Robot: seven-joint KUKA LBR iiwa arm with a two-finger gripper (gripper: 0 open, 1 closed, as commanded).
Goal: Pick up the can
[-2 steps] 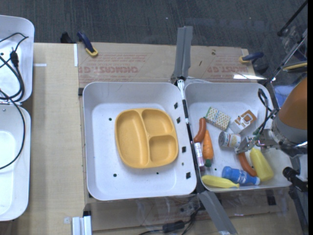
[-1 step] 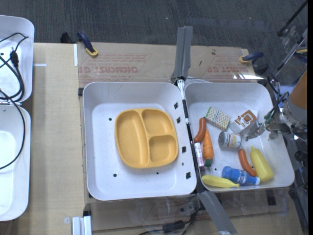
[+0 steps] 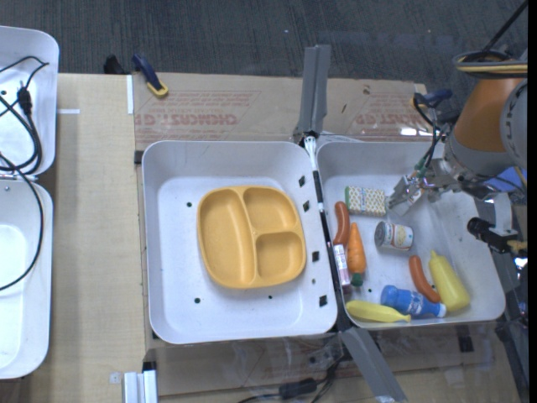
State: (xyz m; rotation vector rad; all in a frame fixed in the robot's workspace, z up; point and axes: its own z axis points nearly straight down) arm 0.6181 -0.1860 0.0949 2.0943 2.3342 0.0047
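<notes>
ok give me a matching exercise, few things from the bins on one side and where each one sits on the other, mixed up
Things:
1. can
2. yellow divided plate
3. blue bottle
4. carrot

Places:
A. lying near the front edge of the right bin
B. middle of the left bin
C. beside the hot dog, near the right bin's left wall
D. on its side mid right bin, below the tool

Pairs: 1-D, 2-B, 3-A, 4-C

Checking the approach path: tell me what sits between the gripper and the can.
In the camera view, nothing sits between them: bare white bin floor separates the gripper, above, from the can. The patterned block lies off to the left.
</notes>
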